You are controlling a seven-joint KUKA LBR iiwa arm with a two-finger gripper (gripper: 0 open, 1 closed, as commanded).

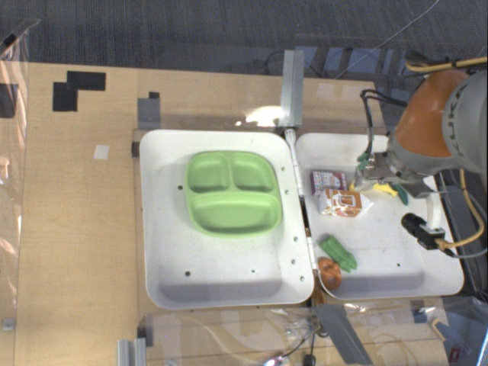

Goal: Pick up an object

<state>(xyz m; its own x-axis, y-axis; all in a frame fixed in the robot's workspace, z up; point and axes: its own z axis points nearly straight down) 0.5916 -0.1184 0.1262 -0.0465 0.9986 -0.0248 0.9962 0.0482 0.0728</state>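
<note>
The right bin (381,269) holds several small things. A white and purple packet (326,180) lies at its left side, with an orange and white packet (343,203) just below it. A green toy (339,252) and a brown-orange round item (329,272) sit near the bin's front left corner. A yellow-green item (394,191) lies under the wrist. My gripper (366,174) points down into the bin, right beside the two packets' right edge. No object is visibly held.
The left bin (164,227) holds a green divided plate (231,192). A metal divider post (293,90) stands between the bins at the back. A black part with a yellow cable (423,232) hangs over the right bin's right side.
</note>
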